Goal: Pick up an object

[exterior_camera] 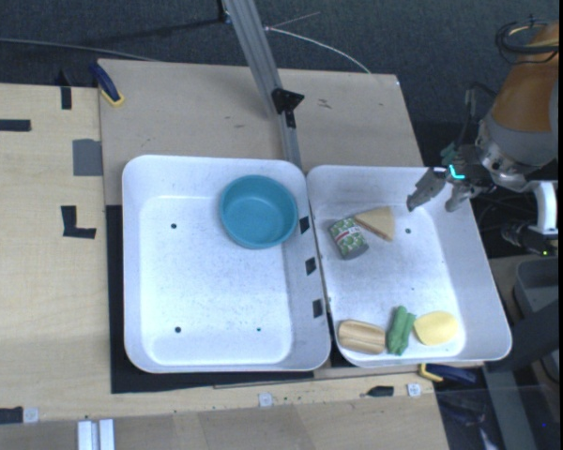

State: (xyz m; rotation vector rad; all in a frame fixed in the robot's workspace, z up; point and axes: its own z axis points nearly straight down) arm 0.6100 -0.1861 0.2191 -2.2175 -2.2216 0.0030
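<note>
Over the upper right rim of the right-hand shallow white bin (474, 279), we saw the claw (437, 195) hanging with its 2 fingers spread apart and nothing between them. The grey arm with its orange band (530, 97) reached in from the right.

The task named no particular object, so we weighed the candidates in that bin. Nearest the claw lay a tan wedge-shaped piece like a slice of cheese or bread (377, 222), touching or just beside a small green-labelled can lying on its side (349, 238). We judged the wedge light and probably stiff plastic or foam; its flat sloping faces offered the fingers a fair hold across its narrow thickness, though the neighbouring can crowded 1 side. The can looked rigid and smooth, and lying down it might have rolled under a poor pinch, so we would have closed across its round body.

Along the near wall sat a tan bread-roll-shaped object (361, 336), a green pepper-like piece (400, 329) and a yellow rounded lemon-like object (435, 327), packed close together and close to the wall, which left little room for the fingers.

In the left-hand white bin (150, 279) stood a round blue bowl (258, 211), light but wide; only its rim seemed graspable.
</note>
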